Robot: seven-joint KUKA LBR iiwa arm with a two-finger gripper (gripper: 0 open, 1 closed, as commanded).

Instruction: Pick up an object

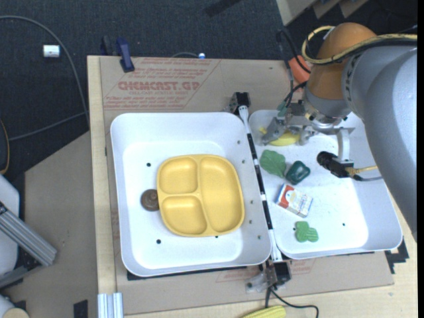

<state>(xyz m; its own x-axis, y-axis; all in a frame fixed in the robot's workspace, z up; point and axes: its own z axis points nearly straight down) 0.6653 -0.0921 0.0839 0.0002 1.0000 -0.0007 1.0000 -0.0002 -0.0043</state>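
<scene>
Two white bins sit side by side on the bench. Left bin [126, 197] holds a yellow divided plate [199, 194] with a small brown round thing [150, 199] touching its left edge. Right bin [358, 224] holds a green lump [272, 161], a dark green piece [297, 171], a red-and-white box [293, 199], a small green piece [305, 231] and a yellow object [281, 139] at the far corner. Gripper [291, 128] is low over that yellow object; finger state hidden, cannot tell.

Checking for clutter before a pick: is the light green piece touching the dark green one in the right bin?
Touching. The camera view shows the light green piece abutting the dark green piece, with no white of the right bin between them.
</scene>
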